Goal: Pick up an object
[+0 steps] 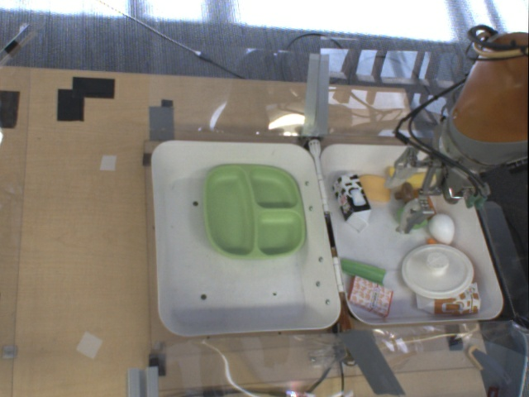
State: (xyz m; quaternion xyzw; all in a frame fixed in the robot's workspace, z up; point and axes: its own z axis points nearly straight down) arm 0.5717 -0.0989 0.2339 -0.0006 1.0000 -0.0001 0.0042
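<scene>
My gripper (419,203) hangs low over the back right part of the right bin (388,238), under the grey and orange arm (492,98). Just below it lies a white egg (442,227). To its left a yellow block (376,188) lies beside a black-and-white cow-patterned carton (352,197). A small brown thing (404,192) sits close by the gripper, partly hidden. Toward the front are a white round lidded bowl (436,270), a green stick (364,270), a red patterned packet (371,296) and an orange-and-white carton (455,303).
The left bin (178,288) bears a green divided plate (253,210) near its middle. A raised divider (326,222) runs between the two bins. Cables (421,114) hang by the arm over the right bin's back edge.
</scene>
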